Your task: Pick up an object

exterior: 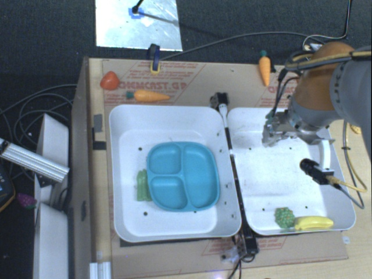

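While the grey arm (325, 86) leans in over the right bin (256, 173), its gripper (272, 133) hangs above the bin's far left corner, and from this slant whether the claw is spread or closed cannot be told; nothing is seen held in it. The likeliest targets lie well apart from it, at the near edge of the same bin: a green broccoli piece (284, 217) touching or just beside a yellow banana (314, 222). In the left bin (128, 156) a blue divided plate (182, 175) sits with a green vegetable (142, 185) against its left side; two carrots (150, 96) (264, 70) and a tomato (109, 81) rest on the cardboard outside the bins.

The risks, judged from here: a descent where the claw now hangs would close on bare bin floor; a reach toward the near edge could catch broccoli and banana together, or nudge one against the bin wall; the banana, smooth and curved, may slip from a narrow pinch; a black part (314, 171) below the wrist could brush the bin rim.
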`<state>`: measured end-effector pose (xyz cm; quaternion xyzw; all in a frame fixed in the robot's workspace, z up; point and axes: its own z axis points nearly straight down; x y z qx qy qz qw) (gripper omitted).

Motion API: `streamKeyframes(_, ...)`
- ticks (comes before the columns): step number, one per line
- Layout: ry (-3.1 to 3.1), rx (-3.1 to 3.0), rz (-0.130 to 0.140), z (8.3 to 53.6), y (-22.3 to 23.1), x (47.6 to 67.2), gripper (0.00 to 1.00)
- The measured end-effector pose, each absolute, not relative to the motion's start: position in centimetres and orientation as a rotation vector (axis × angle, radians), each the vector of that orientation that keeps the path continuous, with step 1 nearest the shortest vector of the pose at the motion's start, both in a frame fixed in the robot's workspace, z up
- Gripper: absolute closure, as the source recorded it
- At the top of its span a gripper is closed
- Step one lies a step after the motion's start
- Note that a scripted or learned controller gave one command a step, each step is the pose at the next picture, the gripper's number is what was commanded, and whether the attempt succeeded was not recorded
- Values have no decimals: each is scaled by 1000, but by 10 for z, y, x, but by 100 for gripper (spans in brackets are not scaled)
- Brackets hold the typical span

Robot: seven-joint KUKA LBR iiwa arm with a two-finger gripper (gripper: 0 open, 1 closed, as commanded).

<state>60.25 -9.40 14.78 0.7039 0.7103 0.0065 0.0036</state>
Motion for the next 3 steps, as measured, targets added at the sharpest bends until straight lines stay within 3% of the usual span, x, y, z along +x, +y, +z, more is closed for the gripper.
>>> streamKeyframes(3,2232,2198,35,179,-92,605,100)
